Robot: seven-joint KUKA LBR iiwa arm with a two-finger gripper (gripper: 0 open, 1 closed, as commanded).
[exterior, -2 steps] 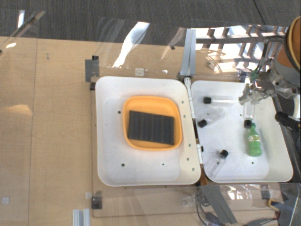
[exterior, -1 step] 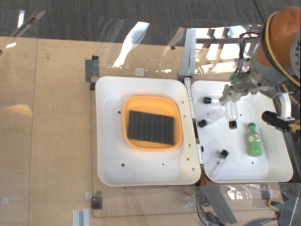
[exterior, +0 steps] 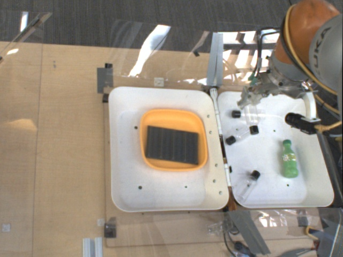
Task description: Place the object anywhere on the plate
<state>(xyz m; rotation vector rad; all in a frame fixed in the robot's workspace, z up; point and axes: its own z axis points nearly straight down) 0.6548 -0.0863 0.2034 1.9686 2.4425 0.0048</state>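
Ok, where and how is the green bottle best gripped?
Probably mid-body on the green bottle, coming down from above. It lies flat in the right bin, long axis running up the view, with bare floor on both long sides, so closing across its narrow width looks easiest.

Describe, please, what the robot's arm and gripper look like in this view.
The arm is rounded and grey, with a broad orange band and dark lettering on the grey shell. Yellow and black cables curve along its side. The gripper at its end is a pale, silvery assembly, too small and blurred for finer detail.
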